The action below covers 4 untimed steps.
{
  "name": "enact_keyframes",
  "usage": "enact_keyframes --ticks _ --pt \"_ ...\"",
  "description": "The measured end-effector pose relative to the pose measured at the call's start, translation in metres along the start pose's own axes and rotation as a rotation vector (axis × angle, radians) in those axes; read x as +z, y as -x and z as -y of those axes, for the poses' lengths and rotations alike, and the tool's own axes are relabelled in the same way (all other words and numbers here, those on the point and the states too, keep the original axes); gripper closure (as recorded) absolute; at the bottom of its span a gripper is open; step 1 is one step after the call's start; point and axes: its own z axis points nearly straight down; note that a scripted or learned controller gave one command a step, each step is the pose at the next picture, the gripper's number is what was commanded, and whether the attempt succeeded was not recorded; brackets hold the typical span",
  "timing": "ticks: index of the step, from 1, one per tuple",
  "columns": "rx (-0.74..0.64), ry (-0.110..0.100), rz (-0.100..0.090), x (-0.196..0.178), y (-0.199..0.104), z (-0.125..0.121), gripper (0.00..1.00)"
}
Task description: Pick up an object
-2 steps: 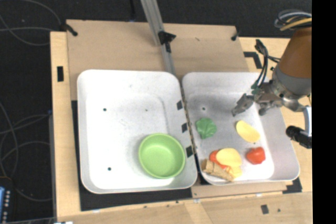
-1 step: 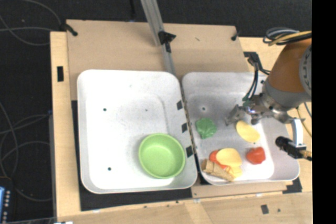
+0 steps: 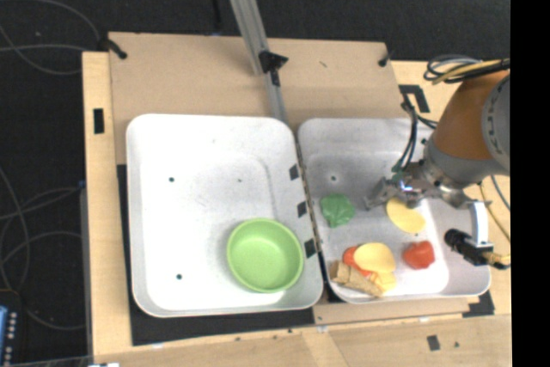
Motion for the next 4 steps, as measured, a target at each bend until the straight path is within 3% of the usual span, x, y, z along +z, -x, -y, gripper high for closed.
enact_keyframes --ticks 1,3,4 --pt "0.004 0.006 -0.001 -0.012 0.0 -0.001 1.0" --pt "-0.006 0.007 -0.003 -0.12 -0.001 -0.004 1.0" --pt "-0.007 0.001 -0.005 -0.127 0.0 -0.005 1.0"
